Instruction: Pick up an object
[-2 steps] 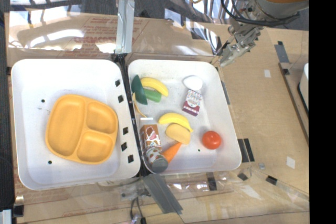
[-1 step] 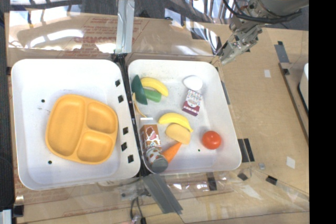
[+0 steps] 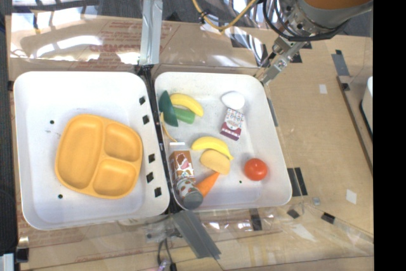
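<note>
Objects for picking lay crowded in the right bin (image 3: 274, 136), below and left of the hand (image 3: 274, 66), which hovered at that bin's far corner; its opening could not be told. Nearest lay a white egg (image 3: 233, 99) and small carton (image 3: 232, 124). Risk, as judged: a descent here would strike the rim, or clip neighbouring items.

Nothing really readable here: the small carton (image 3: 232, 123) and the can (image 3: 184, 176) have printed labels, but they're too blurry.
</note>
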Controlling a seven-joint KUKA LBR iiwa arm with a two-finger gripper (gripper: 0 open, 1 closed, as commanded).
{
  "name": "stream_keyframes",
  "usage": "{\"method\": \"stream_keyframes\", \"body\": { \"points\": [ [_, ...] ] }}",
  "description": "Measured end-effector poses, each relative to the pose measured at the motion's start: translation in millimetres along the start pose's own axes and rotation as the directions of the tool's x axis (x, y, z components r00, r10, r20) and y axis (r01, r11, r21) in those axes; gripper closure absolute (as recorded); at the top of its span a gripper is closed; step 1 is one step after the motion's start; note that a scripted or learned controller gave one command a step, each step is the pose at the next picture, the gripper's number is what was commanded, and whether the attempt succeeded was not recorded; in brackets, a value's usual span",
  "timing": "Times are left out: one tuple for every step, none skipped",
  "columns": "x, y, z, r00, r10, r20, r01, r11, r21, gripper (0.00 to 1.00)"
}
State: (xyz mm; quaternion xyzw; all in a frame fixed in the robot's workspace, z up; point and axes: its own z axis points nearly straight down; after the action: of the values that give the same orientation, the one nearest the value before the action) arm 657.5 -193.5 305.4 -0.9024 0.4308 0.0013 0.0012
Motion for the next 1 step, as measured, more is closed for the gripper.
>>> {"method": "stream_keyframes", "body": {
  "points": [
    [6.5,4.1,-18.5,0.955,-0.296,-0.007,0.296,0.955,0.005,1.00]
  ]
}}
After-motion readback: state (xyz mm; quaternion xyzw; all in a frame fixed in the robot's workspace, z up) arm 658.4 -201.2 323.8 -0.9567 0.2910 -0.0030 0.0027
